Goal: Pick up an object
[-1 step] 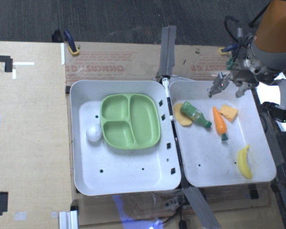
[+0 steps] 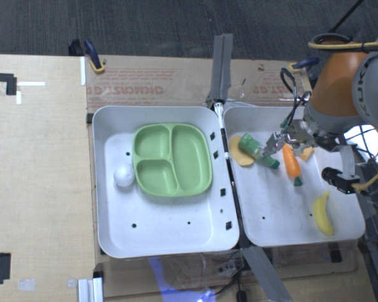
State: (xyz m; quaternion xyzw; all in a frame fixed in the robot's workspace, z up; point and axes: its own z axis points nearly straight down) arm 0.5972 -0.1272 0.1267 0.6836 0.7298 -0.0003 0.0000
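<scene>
Two white bins side by side on table [image 2: 38, 168]. Left bin [image 2: 164, 231]: green divided plate [image 2: 173, 160], white ball [image 2: 124, 176] touching plate's left edge. Right bin [image 2: 283, 225]: green bottle [image 2: 259, 152] lying across tan round piece [image 2: 239, 153], orange carrot [image 2: 292, 162] just right of bottle, yellow banana [image 2: 322, 214] near right corner. Arm enters from right. Claw [image 2: 283, 138] low over far part of right bin, between bottle and carrot; grip state: cannot tell.
</scene>
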